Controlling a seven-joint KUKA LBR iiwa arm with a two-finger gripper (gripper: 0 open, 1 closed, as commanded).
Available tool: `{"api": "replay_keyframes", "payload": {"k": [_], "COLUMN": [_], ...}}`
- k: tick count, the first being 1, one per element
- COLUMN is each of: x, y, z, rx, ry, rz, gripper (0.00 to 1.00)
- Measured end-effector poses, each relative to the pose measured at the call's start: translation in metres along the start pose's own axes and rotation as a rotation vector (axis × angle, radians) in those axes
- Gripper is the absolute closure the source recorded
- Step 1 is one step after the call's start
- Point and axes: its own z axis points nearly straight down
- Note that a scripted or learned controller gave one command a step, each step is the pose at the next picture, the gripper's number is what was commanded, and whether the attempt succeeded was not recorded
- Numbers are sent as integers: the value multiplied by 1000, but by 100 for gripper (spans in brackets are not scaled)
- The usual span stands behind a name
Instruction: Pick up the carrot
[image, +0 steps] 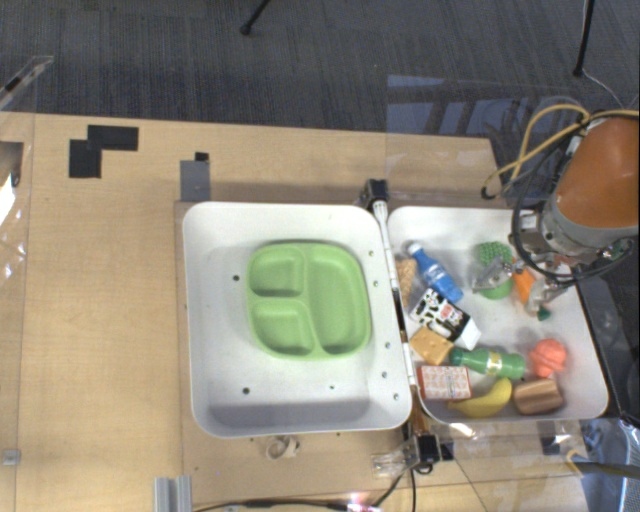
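Observation:
The carrot (523, 285) is a small orange piece in the right bin (590, 345), near its back right part. It lies just right of a green leafy toy (491, 264). My gripper (538, 296) hangs from the orange-banded wrist right over the carrot's right side. The wrist hides part of the carrot. Whether the carrot sits inside the gripper's grasp or just beside it is not clear from this angle.
The right bin also holds a blue bottle (433, 270), a black-and-white box (440, 312), a green bottle (487, 361), a banana (481, 400), a peach-coloured ball (548, 355) and a brown piece (538, 396). A green divided plate (305, 300) lies in the left bin (215, 390).

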Motion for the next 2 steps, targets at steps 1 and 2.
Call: {"api": "replay_keyframes", "payload": {"k": [1,2], "x": [-2,-3], "y": [-4,-3], "z": [-14,-13], "rx": [12,11], "ry": [-4,-4], "rz": [2,2], "gripper": [100,0]}}
